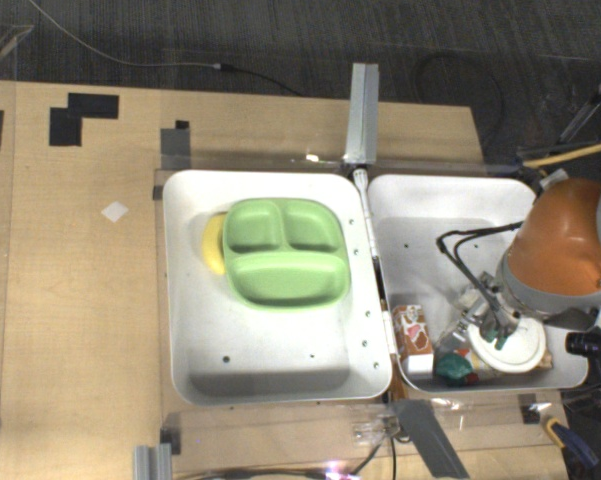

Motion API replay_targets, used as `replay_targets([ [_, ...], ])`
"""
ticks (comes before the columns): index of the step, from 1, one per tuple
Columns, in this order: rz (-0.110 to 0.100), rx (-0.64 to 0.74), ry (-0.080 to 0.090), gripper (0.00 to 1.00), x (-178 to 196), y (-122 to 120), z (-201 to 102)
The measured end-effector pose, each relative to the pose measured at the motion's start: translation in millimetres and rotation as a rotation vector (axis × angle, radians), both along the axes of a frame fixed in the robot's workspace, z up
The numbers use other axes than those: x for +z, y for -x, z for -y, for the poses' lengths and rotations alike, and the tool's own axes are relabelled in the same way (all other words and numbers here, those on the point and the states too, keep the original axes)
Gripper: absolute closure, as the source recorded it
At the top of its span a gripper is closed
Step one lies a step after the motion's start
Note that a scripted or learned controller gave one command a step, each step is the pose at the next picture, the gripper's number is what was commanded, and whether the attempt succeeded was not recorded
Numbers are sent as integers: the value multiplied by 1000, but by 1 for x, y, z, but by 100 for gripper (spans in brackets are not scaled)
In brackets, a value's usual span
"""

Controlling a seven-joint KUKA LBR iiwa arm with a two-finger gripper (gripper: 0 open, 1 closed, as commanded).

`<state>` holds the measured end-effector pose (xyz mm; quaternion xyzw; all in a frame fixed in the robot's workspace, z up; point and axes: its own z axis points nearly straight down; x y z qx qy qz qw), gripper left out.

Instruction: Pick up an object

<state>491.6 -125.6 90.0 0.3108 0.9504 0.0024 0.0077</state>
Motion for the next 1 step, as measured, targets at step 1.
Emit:
replay_targets([
  [1, -1, -178, 9, 0, 0, 2, -14],
])
